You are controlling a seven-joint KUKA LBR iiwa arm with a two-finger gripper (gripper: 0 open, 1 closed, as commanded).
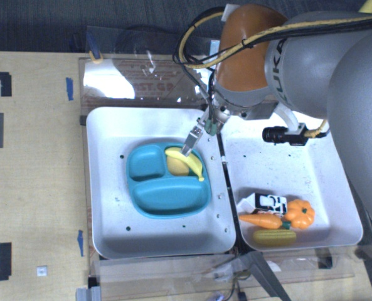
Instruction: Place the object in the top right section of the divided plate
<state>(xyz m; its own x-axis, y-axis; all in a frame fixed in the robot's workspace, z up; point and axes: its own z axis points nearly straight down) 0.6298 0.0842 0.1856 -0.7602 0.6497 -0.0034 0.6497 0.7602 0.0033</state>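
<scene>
right bin [336, 187] is holding toys along its near edge: corn cob [274, 236], carrot [261, 220], orange pumpkin [300, 213], and a black-and-white toy [271, 201] just behind the carrot. left bin [104, 187] is holding a blue divided plate [167, 196]. a yellow banana [187, 163] is lying in the plate's top right section, one end hanging over the rim. gripper [191, 140] is sitting right at the banana's far end, touching or just above it; jaw state: cannot tell. grey arm [311, 74] is reaching in from the right.
</scene>
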